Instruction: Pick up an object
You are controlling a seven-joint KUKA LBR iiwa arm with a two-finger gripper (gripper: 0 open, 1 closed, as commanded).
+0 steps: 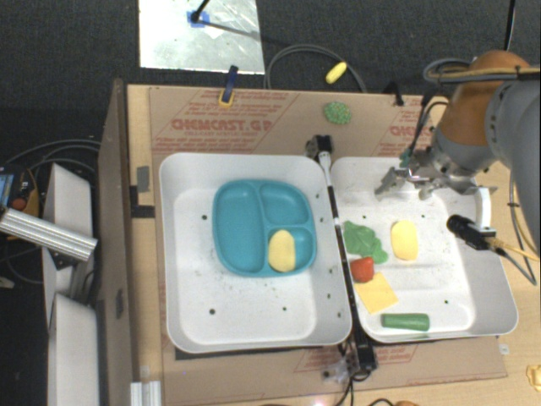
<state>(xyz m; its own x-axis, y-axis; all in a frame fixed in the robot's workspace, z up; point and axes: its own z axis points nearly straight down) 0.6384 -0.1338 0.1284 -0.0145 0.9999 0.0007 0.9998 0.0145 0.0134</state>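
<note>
My gripper [403, 186] hangs over the back of the right bin [494, 299], open, with nothing between its fingers. Below it in that bin lie a yellow oval piece [405, 239], a green leafy piece [364, 240], a small red piece [362, 269], a flat yellow slice [377, 293] and a green stick [405, 320] near the front wall. The yellow oval is the closest to the gripper, a short way toward the front. In the left bin [190, 311] a blue divided plate [245, 227] carries a second yellow oval piece [281, 251].
A dark divider [336, 227] runs between the two bins. Behind the bins, on the cardboard, lie a green knobbly ball [338, 112] and a yellow capsule [336, 73] on a cable. The arm's orange band [473, 100] is at the right.
</note>
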